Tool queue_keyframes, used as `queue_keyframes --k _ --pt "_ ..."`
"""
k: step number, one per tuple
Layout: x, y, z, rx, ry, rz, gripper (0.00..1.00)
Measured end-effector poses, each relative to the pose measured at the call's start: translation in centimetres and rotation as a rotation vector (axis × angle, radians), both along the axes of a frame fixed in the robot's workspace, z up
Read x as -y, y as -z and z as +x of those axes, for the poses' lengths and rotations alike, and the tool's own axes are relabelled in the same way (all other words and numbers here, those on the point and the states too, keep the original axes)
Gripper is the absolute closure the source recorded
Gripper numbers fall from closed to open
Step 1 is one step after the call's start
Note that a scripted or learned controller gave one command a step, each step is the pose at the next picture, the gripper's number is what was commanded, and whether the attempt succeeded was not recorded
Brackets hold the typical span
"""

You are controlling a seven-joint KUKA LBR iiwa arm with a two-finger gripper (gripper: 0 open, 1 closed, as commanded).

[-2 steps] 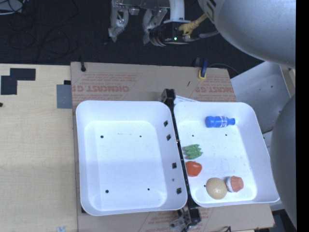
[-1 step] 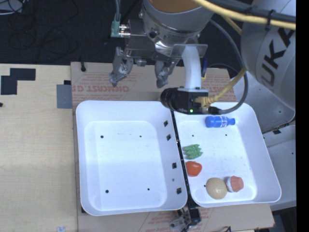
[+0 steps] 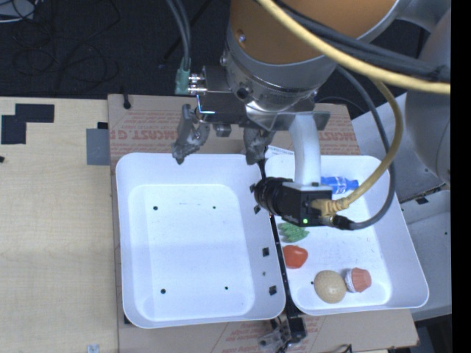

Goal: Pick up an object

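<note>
Holding a red piece (image 3: 295, 256), tan ball (image 3: 330, 286) and blue item (image 3: 340, 184), right bin (image 3: 401, 241); gripper (image 3: 219, 147) released

Left bin (image 3: 140, 197) floor bare — free passage; right bin (image 3: 401, 271) front crowded — tomato (image 3: 295, 256), egg (image 3: 330, 286).

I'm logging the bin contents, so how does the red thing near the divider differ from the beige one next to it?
The red object is smaller and flatter-looking; the beige object is larger and egg-shaped. The red one lies beside the divider, the beige one nearer the front wall, touching a small reddish piece. Both rest loose in the right bin.
</note>
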State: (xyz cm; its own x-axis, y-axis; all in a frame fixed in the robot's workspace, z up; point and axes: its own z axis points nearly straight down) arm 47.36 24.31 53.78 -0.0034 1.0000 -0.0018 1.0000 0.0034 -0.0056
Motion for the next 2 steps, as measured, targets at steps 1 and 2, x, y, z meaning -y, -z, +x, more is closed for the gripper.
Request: queue_keyframes --k 1,2 --pt "-0.2 -0.9 0.2 -0.003 -0.008 -0.003 1.0" --pt "0.0 14.4 0.0 -0.012 0.003 -0.008 1.0"
